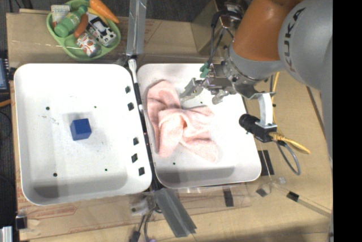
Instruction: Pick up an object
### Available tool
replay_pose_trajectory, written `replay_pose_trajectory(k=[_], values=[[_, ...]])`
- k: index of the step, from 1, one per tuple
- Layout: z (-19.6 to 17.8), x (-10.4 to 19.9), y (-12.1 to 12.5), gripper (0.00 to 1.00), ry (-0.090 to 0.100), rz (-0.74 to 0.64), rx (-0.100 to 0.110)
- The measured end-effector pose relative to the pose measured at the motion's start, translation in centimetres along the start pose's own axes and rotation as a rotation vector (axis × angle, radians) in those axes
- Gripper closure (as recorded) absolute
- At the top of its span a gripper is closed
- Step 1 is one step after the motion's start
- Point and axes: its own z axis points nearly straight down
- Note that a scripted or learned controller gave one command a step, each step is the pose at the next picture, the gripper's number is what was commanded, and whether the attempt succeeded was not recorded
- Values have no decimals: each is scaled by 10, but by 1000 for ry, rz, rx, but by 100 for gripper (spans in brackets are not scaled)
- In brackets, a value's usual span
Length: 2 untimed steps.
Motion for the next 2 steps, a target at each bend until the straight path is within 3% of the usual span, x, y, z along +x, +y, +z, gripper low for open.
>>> replay_pose_trajectory(k=[1,2], values=[[170,-25,22,0,3,15,-10],[169,-67,89,0,0,-123,-14]])
